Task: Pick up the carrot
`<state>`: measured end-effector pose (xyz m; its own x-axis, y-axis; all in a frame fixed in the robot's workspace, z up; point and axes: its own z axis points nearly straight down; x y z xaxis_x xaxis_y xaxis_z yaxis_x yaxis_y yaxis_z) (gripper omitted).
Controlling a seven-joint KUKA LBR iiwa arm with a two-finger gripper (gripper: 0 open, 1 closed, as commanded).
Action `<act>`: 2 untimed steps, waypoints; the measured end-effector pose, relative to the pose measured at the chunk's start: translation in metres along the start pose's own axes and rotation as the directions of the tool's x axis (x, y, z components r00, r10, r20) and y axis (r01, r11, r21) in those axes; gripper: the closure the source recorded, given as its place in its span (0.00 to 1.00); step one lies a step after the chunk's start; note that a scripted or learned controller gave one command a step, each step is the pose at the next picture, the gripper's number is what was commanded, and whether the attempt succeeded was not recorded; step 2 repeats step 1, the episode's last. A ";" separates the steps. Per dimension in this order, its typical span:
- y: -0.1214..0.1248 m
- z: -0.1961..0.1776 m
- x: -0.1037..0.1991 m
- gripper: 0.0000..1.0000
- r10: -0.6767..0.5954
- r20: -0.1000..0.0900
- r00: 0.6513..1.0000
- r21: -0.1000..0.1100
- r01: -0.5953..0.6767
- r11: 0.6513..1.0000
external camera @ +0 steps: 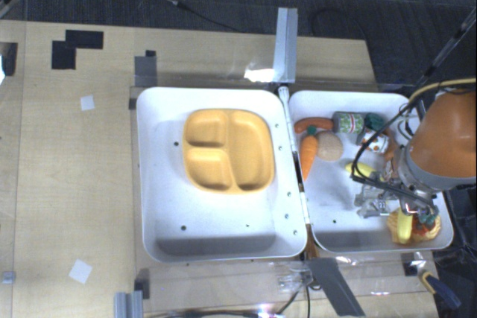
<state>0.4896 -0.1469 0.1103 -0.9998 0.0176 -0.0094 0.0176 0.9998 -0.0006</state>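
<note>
1. The desk (67,182) spreads wide, mostly far to the left of my hand.
2. The left bin (156,182) lies well apart from my hand, across the divider, and holds a yellow sectioned plate (227,149).
3. The right bin (332,223) is the one I reach into; my arm (447,134) with its orange band hangs over its right part.
4. My hand (380,201) sits low in this bin near the front right; whether it is wide or narrow I cannot tell.
5. The carrot (308,155) lies to the left of my hand, near the bin's left wall, clearly apart from it, green top towards the far side.
6. A beige round thing (329,147) rests just beside the carrot, between it and my hand.
7. A yellow and red toy (406,227) lies just beside my hand, at the front right corner.
</note>
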 end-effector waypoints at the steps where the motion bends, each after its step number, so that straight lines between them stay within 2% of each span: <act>1: 0.060 0.018 -0.024 1.00 0.218 0.002 0.976 -0.002 -0.218 0.976; 2: 0.060 0.018 -0.024 1.00 0.218 0.002 0.976 -0.002 -0.218 0.976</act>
